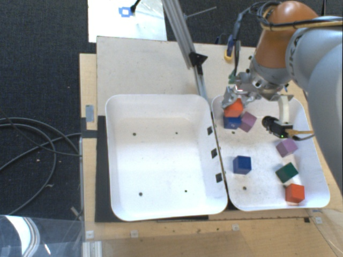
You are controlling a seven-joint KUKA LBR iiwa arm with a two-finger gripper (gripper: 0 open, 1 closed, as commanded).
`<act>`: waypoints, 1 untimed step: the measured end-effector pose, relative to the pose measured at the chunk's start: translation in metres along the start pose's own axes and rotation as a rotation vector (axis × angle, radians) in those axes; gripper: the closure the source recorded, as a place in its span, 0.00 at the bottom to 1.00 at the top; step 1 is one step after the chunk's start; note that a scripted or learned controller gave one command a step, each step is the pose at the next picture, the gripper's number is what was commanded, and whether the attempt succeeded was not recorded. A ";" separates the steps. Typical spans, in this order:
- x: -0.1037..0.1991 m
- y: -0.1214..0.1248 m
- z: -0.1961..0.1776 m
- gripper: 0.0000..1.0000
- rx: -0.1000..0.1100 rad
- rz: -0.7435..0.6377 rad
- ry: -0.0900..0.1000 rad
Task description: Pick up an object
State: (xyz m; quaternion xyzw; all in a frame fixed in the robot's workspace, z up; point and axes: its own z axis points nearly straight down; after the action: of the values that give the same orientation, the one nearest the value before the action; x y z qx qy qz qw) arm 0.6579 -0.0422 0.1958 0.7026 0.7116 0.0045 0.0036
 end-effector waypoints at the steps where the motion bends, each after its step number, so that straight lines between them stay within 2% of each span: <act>1: 0.054 -0.062 0.006 1.00 0.016 0.003 0.002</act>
State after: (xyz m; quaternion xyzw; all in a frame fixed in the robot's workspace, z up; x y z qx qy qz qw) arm 0.5952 0.0114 0.1896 0.7037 0.7105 -0.0006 -0.0027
